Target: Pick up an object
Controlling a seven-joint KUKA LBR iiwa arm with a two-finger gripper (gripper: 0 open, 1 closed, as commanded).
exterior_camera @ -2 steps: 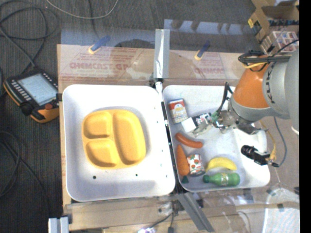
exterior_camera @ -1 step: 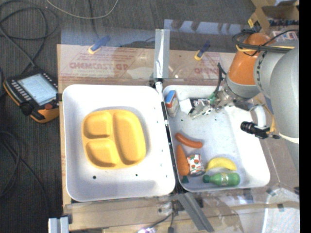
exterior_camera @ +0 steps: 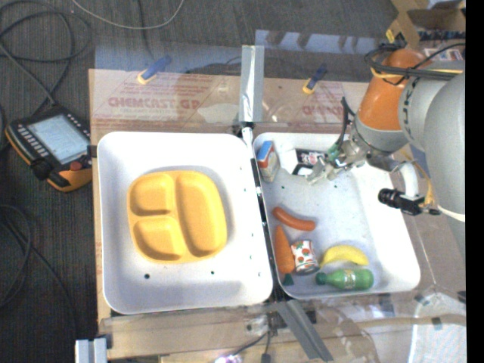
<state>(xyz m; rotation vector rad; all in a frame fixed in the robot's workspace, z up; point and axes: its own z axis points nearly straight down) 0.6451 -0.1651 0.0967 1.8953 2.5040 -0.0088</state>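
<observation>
- Two white bins sit side by side; the left bin (exterior_camera: 113,278) carries a yellow tray (exterior_camera: 178,215), the right bin (exterior_camera: 393,255) a scatter of toy food, probably kept loose so any piece can be taken.
- The gripper (exterior_camera: 327,166) hangs low over the right bin's far end, its fingers spread, nothing between them.
- Just beside it, toward the divider, lies a small dark packet (exterior_camera: 308,158); a milk carton (exterior_camera: 266,161) stands a little farther on.
- Nearer the bench front, well apart from the fingers: sausage (exterior_camera: 295,219), carrot (exterior_camera: 283,249), can (exterior_camera: 304,256), banana (exterior_camera: 345,256), green bottle (exterior_camera: 346,280).
- The packet looks the likeliest target.
</observation>
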